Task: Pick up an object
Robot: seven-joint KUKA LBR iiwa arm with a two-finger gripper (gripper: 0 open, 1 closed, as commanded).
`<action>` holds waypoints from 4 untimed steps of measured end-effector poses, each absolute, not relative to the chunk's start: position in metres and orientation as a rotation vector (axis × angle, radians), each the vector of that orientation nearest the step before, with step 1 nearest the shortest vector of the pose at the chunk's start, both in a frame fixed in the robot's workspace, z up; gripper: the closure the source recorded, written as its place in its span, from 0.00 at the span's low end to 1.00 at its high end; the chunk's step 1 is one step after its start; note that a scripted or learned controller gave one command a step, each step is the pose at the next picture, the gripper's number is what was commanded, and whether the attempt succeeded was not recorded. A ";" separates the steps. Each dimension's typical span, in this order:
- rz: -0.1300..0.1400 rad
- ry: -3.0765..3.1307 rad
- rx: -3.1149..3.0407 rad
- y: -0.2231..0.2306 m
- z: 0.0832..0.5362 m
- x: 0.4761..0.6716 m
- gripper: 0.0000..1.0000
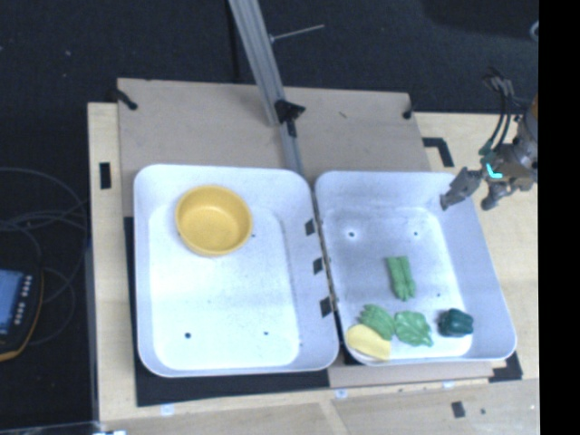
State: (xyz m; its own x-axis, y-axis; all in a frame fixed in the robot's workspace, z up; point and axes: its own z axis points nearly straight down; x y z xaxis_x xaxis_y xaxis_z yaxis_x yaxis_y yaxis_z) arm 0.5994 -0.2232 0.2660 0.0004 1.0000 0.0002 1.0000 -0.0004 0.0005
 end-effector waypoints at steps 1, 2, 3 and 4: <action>0.001 2.221 2.222 -0.223 0.266 0.599 0.00; -0.003 2.222 2.224 -0.216 0.218 0.595 0.00; -0.004 2.222 2.224 -0.221 0.175 0.592 0.00; -0.004 2.223 2.225 -0.221 0.112 0.589 0.00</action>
State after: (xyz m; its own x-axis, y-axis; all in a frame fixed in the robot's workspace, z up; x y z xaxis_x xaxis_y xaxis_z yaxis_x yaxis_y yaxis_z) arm 0.5890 -0.2207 0.1122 0.0006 1.0000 0.0004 1.0000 -0.0006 -0.0044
